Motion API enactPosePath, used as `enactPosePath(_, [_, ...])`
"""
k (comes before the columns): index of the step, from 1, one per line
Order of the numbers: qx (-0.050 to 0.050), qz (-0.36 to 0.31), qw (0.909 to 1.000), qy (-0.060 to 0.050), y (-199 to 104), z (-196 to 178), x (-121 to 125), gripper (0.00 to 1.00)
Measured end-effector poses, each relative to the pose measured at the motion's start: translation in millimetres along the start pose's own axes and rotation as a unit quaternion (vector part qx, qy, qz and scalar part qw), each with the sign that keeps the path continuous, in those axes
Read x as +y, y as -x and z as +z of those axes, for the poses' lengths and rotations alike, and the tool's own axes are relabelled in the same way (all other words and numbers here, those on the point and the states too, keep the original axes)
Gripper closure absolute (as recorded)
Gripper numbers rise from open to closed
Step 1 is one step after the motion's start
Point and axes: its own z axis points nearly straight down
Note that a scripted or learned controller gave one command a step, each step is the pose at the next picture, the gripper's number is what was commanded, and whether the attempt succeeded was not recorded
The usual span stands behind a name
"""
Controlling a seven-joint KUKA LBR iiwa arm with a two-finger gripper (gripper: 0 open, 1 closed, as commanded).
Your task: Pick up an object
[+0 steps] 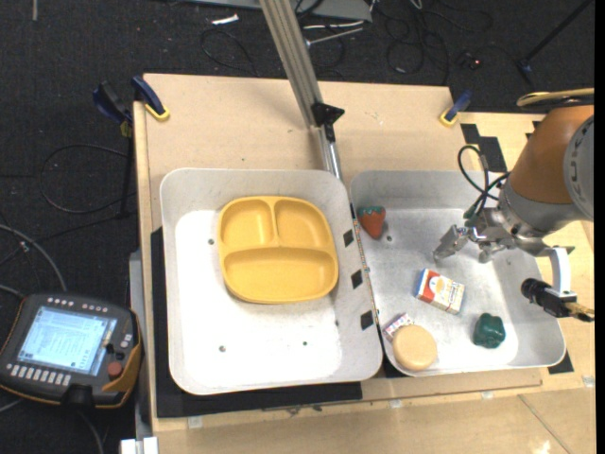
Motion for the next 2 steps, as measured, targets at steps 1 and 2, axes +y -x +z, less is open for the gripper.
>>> enactPosePath(1, [-0.001, 0.000, 1.0000, 0.002, 0.1, -11.2, 0.8, 1.00])
enactPosePath(2, [-0.001, -0.001, 1.0000, 0.004, -6.8, -72.7, 2.8, 1.00])
